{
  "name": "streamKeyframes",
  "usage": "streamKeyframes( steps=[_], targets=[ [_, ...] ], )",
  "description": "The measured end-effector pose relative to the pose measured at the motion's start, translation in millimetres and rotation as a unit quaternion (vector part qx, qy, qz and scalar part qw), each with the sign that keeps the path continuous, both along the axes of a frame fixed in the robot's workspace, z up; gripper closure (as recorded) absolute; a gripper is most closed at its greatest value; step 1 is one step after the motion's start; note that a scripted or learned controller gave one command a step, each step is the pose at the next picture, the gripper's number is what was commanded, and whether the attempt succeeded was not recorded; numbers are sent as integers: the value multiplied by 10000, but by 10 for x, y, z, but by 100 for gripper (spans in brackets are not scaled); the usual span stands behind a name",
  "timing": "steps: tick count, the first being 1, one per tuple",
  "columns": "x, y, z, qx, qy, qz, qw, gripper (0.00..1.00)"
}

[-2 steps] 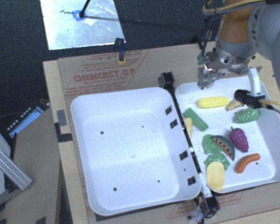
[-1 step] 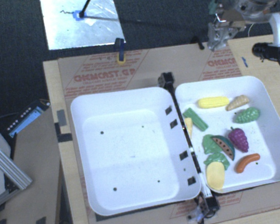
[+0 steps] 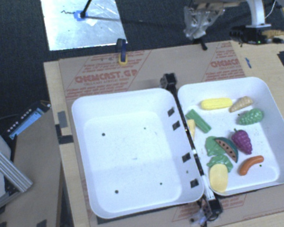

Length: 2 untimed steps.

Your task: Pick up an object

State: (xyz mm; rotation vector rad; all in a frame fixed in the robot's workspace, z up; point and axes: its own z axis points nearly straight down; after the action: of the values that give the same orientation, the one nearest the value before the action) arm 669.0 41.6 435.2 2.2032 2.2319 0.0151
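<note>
Flanking cardboard bench (image 3: pixel 140 65), dark carpet (image 3: pixel 4 52)

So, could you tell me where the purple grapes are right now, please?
The purple grapes lie in the right bin, just right of the watermelon slice and below the green grapes.

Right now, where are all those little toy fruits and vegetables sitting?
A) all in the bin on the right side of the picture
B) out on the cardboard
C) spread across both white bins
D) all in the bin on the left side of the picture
A: the corn, the purple grapes, the orange sausage-shaped piece and the other toys all lie inside the right-hand bin.
</note>
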Motion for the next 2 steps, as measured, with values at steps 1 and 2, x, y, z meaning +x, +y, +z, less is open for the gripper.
streamKeyframes(
  steps=[1, 2],
  targets=[
    [-5, -893, 24, -22, 33, -81, 10000, 100],
    [-12, -1775, 141, -32, 32, -94, 9999, 100]
  ],
)
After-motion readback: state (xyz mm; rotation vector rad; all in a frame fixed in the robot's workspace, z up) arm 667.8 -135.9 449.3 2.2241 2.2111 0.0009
